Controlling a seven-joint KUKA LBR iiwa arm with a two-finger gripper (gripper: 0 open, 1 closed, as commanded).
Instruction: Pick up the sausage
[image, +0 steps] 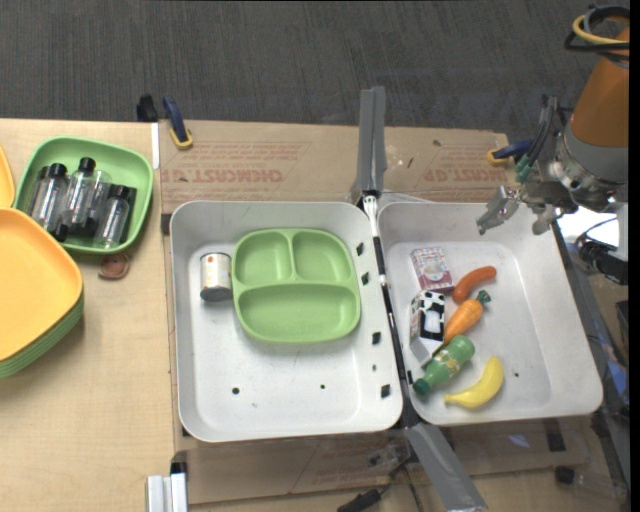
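Observation:
The sausage (474, 282), a short orange-red link, lies tilted in the upper middle of the right bin (560, 330). It sits between a pink packet (431, 267) and a carrot (463, 318). My gripper (518, 217) hangs over the bin's far right corner, up and to the right of the sausage and well apart from it. Its fingers are spread open with nothing between them.
A black-and-white carton (432, 318), a green bottle (446, 364) and a banana (477, 386) crowd the right bin below the carrot. The left bin (280, 390) holds a green divided plate (296, 285) and a small can (215, 276). Yellow plates and a green tray of bottles sit at the far left.

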